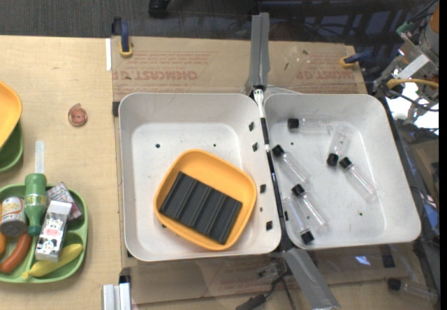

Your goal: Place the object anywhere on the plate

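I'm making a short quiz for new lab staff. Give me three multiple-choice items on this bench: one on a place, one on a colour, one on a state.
1. Where is the plate?
A. left bin
B. right bin
C. the wooden bench

2. What colour is the plate?
A. green
B. yellow-orange
C. white

3. How does the black ridged object lie?
A. beside the plate
B. flat on the plate
C. among the vials

Answers: 1 A, it sits in the left bin. 2 B, its rim is yellow-orange. 3 B, it rests within the rim; the clear vials lie in the right bin.
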### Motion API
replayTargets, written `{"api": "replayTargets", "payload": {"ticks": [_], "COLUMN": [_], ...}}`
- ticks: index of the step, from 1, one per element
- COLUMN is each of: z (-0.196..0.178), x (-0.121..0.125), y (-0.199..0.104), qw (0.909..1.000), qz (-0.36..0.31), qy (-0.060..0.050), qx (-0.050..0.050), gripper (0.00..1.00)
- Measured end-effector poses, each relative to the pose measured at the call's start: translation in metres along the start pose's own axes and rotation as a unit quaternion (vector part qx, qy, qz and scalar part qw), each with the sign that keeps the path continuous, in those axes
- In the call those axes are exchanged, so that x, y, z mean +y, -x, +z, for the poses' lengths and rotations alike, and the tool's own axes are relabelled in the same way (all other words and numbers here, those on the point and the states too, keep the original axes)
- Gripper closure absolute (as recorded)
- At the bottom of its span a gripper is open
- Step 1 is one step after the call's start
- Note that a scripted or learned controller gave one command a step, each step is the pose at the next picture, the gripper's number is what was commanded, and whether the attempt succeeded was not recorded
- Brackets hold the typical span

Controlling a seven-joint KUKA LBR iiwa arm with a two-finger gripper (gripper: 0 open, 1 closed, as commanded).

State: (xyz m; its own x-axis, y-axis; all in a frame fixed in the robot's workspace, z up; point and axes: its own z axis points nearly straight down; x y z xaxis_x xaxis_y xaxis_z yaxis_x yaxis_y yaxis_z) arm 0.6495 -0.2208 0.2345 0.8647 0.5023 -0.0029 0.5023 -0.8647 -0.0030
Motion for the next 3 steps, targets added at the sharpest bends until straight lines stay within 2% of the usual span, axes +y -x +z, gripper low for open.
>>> {"api": "replayTargets", "payload": {"ticks": [3], "z": [0.0040], "x": [0.0021], "y": [-0.0003], "qw": [0.9931], "qz": [0.117], "qy": [0.000], "qx": [0.000], "gripper": [0.00]}}
